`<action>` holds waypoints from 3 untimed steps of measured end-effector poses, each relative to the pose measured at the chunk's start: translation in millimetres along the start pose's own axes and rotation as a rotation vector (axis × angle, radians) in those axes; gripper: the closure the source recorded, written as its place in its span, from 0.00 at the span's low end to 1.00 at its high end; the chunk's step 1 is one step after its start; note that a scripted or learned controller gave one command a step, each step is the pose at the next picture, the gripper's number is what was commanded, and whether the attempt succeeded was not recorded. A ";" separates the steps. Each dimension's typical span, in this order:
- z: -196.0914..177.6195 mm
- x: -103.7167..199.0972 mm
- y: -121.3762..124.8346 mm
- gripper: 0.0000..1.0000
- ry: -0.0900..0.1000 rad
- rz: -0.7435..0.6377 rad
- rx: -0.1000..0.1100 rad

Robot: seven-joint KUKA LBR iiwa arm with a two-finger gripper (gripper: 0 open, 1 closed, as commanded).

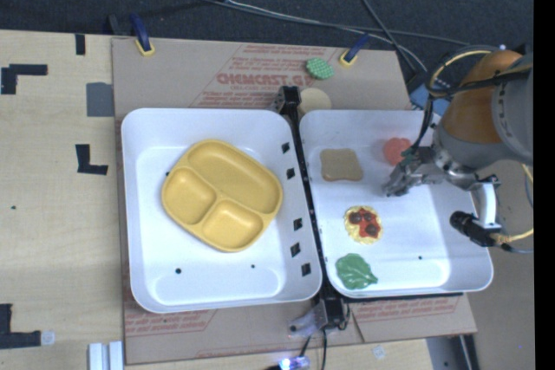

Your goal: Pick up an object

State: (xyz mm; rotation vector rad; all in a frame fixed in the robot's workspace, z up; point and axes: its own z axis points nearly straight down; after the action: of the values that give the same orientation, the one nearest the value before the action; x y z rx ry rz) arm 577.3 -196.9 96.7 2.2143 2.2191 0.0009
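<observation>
The right bin (434, 273) holds a tan bread slice (341, 165), a small pizza-like piece with red topping (363, 223), a green leafy piece (355, 271) and a red-pink piece (396, 149) near the back. My gripper (401, 180) is low in this bin, between the red-pink piece and the pizza piece, to the right of the bread slice. Nothing shows between its fingers. The arm reaches in from the right with its orange band (477, 113) above.
The left bin (143, 273) holds a yellow divided plate (222, 193). A green disc (319, 68) lies on the cardboard behind the bins. Black clips run along the divider (299, 204) between the bins. Cables cross the dark area at the back.
</observation>
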 end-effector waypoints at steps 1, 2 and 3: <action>-51.0 10.0 5.8 1.00 0.004 0.000 0.002; -112.7 9.8 1.7 1.00 0.003 0.000 0.001; -176.8 11.1 1.9 1.00 0.002 0.000 -0.001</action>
State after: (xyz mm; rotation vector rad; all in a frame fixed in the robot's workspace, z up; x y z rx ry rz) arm 578.3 -185.0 273.5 2.2144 2.2197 0.0050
